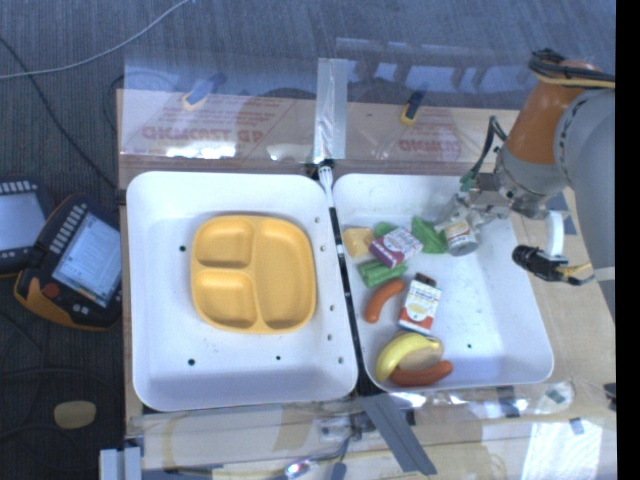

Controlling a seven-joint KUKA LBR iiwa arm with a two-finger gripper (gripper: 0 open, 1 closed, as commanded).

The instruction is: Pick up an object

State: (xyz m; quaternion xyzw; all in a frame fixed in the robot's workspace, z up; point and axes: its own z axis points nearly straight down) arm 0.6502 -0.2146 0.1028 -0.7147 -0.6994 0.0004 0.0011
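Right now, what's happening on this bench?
The arm reaches in from the right, its gripper low over the upper part of the right bin, beside a small can. Whether it grips anything is unclear. Toy food lies loose in that bin: a banana, two sausages, a carton. The left bin holds a yellow divided tray.

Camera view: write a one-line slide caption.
KUKA arm's gripper lowered over the right bin of toy food, beside a small can; yellow divided tray in the left bin.
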